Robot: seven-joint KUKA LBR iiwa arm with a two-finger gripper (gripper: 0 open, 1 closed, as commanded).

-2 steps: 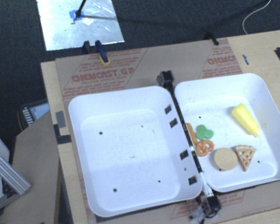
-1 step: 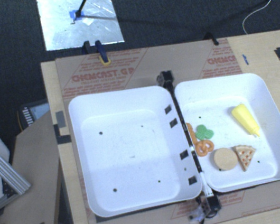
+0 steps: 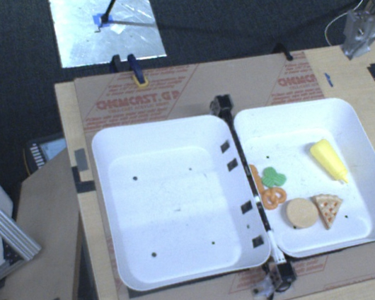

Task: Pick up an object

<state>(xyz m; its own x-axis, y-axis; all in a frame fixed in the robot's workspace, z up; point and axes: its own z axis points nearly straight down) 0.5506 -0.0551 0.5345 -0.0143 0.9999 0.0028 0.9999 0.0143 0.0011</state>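
Two shallow white bins sit side by side on a board across the middle of the frame. The left bin point(image 3: 123, 153) shows its bare white floor with a few small dark dots. The right bin point(image 3: 359, 126) holds a cluster of toy foods in its lower half.

A yellow piece shaped like a squeeze bottle or a corn cob point(image 3: 328, 159) lies tilted toward the right side of that bin, apart from the others. Near the bin's left wall a green broccoli-like piece point(image 3: 273, 177) rests just above an orange pretzel point(image 3: 274, 198), the two touching or nearly so. Just beside them, against the wall, lies a thin orange strip point(image 3: 256, 178). Below and to the right, a round tan cookie or bun point(image 3: 301, 213) sits just beside a pizza slice point(image 3: 328, 208), their edges very close.

At the upper right corner of the frame, well apart from both bins, a grey metallic part that appears to be the gripper point(image 3: 362, 32) hangs over the board's corner; whether it is spread or pressed together I cannot tell. Nothing is visible between it.

A shiny silver sheet point(image 3: 106, 22) lies at the upper left on dark carpet.
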